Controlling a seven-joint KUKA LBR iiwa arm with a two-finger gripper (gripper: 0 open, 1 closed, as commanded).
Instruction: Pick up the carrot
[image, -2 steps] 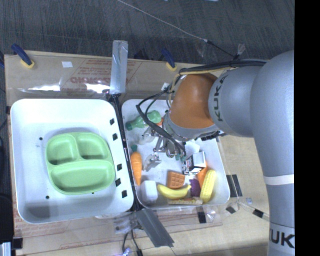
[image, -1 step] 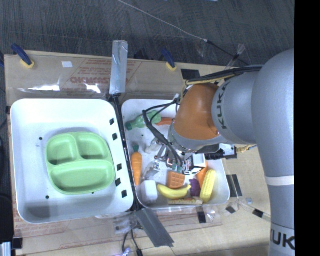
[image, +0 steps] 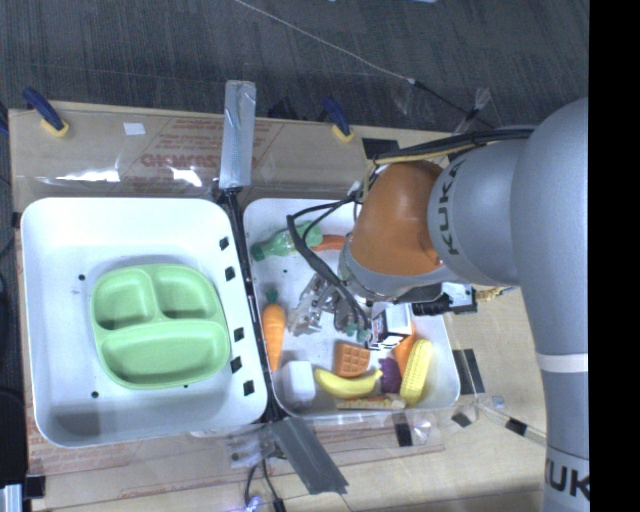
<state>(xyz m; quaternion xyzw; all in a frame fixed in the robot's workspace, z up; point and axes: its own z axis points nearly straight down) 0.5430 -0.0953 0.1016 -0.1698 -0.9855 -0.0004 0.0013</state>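
The carrot (image: 272, 334) lies in the right bin (image: 268, 214), against its left wall. The tool (image: 330, 308) hangs just beside it, at the carrot's 2 o'clock, not touching. Whether the tool is released or clenched cannot be determined. A banana (image: 345, 382) lies at the carrot's 4 o'clock.

"KU" on grey arm (image: 560, 250) (cut off twice); cardboard (image: 170, 160) print probably red, unreadable.
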